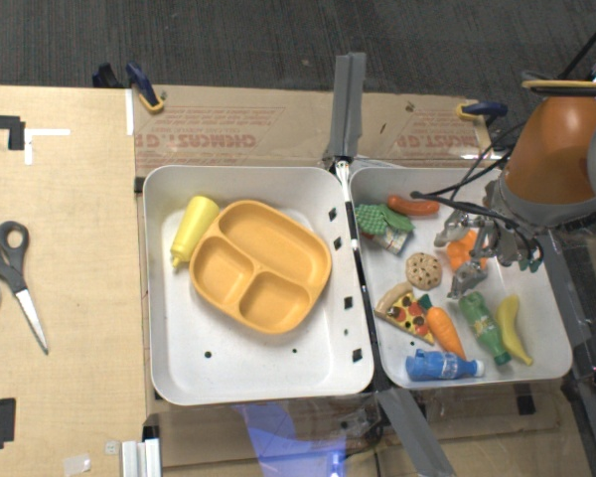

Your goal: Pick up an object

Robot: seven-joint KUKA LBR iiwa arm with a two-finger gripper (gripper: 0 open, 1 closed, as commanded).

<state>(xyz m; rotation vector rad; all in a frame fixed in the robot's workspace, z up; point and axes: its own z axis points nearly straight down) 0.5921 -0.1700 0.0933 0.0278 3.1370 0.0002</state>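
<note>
The arm (556, 157) reaches in from the right over the right bin (556, 366), its gripper (467, 256) low over that bin's upper middle. Whether the gripper is open or closed cannot be told; an orange piece (461, 252) sits right at it, but the view does not make clear whether it is held. Toys lie across this bin: a red sausage (412, 206) near the top edge, a green-and-white piece (383, 222) just below it, a cookie (423, 270) near the middle, a pizza slice (406, 309) beneath that, touching a carrot (444, 330) that slants down to the right. A green bottle (484, 326) lies just under the gripper, with a banana (514, 328) beside it on the right, and a blue bottle (443, 368) lies along the bottom edge. The left bin (248, 376) holds an orange three-part tray (260, 264), tilted, with a yellow bottle (192, 229) against its upper left corner. Scissors (15, 276) lie on the bench (60, 366) well to the left of both bins.
</note>
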